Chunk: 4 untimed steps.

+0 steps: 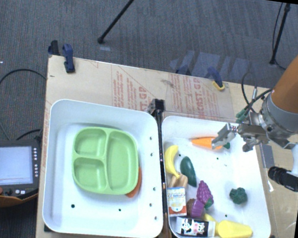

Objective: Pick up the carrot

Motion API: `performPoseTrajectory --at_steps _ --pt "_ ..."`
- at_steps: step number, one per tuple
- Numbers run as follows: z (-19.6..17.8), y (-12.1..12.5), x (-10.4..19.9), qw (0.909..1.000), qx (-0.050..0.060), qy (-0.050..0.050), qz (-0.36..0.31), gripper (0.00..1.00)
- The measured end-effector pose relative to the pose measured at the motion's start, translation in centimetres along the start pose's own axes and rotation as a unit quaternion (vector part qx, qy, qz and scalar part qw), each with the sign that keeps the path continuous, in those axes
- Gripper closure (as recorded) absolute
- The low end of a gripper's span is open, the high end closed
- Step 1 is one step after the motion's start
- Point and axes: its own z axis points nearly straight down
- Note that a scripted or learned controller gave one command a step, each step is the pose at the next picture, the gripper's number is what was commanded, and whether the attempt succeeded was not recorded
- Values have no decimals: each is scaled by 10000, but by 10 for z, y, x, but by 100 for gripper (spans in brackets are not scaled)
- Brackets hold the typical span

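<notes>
carrot at my fingertips

far to my left sits the green plate (pixel 105 160) in its bin. the carrot (pixel 203 142) lies just left of my gripper (pixel 224 138), touching it; whether my fingers are closed, i cannot tell.

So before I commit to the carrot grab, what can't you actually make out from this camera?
- Tool: whether it is open or closed on the carrot; it is small and blurred, and covers the carrot's right end.
- Orange item in the left bin: mostly hidden under the green divided plate.
- Small carton: label too small to read.
</notes>
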Motion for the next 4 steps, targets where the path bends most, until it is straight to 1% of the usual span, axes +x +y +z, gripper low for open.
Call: performPoseTrajectory --at_steps 1,2,3,4 --pt "124 30 -50 9967 60 11 814 0" --pt "190 68 -58 9933 24 11 1153 0" --pt "185 70 -86 9704 31 49 2415 0" --pt "175 71 -85 9714 26 34 2373 100"
